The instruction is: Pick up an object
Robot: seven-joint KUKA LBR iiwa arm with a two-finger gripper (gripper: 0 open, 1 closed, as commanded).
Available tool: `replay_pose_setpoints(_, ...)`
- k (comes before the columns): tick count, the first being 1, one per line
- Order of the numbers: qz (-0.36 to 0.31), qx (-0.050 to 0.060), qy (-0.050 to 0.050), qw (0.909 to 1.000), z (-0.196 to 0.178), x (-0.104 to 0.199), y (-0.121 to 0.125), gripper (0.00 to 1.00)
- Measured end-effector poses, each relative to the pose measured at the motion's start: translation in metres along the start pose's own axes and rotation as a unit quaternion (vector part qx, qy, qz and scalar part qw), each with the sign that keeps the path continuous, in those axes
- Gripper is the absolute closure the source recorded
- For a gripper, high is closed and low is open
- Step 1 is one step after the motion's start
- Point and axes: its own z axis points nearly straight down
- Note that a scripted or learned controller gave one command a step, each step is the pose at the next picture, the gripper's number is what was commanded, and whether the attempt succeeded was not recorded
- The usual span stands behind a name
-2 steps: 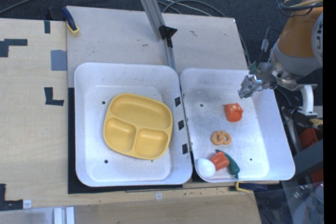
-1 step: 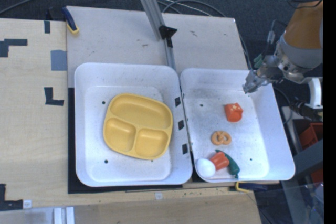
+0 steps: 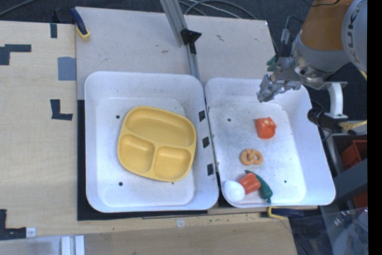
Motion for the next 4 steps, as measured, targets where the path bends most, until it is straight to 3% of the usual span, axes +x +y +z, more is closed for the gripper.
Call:
replay_pose_setpoints(1,0.0,0.0,0.0,1.0,0.002,0.053,0.014,1.0)
replay_pose_setpoints(4,0.0,0.0,-0.001,1.0,0.014,0.195,0.019,1.0)
